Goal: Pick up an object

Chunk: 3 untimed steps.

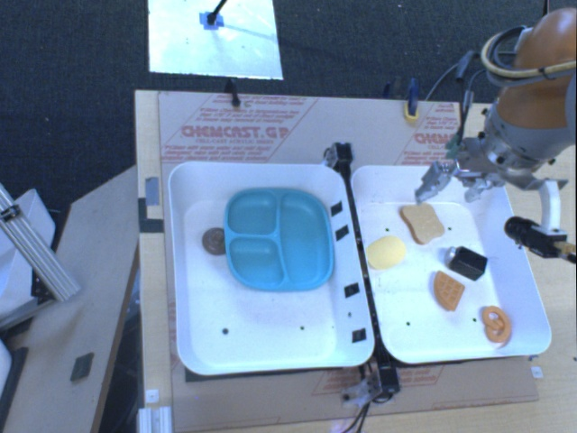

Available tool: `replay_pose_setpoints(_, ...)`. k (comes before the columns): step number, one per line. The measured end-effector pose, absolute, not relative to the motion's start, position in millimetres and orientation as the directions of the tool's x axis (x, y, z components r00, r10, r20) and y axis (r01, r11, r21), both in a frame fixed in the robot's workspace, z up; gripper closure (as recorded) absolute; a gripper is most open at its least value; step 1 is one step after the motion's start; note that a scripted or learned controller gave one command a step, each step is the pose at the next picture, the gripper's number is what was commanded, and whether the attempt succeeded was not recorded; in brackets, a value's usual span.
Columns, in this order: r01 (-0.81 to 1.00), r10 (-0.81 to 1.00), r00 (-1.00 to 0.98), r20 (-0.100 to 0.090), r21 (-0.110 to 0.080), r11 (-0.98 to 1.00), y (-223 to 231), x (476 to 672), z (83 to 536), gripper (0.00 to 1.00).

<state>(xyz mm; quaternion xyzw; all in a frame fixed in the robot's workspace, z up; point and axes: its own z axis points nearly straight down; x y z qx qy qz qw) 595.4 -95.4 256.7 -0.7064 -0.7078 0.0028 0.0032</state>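
The right bin (523,282) holds a slice of toast (422,222), a pale yellow rounded piece (386,252), a small black block (468,262), an orange waffle-like cracker (448,290) and a pretzel (495,324). My gripper (452,186) hangs over the far end of this bin, just behind the toast. It is open, its two fingers spread apart, and nothing sits between them. The grey arm with its orange band (541,70) comes in from the upper right.
In the left bin (194,332) lie a blue divided plate (275,239) and, at its left edge, a small brown disc (214,240). A black-marked divider (353,242) runs between the bins. A shiny sheet (212,25) lies beyond the bench.
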Motion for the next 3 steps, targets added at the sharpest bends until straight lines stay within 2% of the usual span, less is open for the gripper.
replay_pose_setpoints(1,1.0,1.0,-0.004,-0.001,0.002,0.004,-95,597.3,262,0.0)
replay_pose_setpoints(3,1.0,1.0,-0.001,0.0,-0.001,0.001,-111,605.0,166,0.0)
